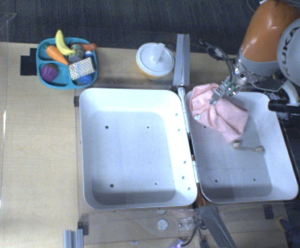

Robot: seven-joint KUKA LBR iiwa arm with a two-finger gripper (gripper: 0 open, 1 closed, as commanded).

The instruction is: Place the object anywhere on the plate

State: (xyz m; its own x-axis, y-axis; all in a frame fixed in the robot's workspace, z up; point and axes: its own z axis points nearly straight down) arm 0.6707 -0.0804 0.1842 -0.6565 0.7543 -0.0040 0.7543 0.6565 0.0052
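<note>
Camera view: wooden bench (31,154), white bins (134,149)

Even overhead light is falling on the bench (31,154), bright without harshness. The bins (134,149) are reading near-white, detail washing out on their floors. Soft shadows are pooling along each bin's 6 o'clock wall. The cloth (219,115) is casting a grey shadow toward 5 o'clock. Glare streaks are showing at 9 o'clock. Focus is running slightly soft throughout, the arm (279,32) blurring most.
</note>
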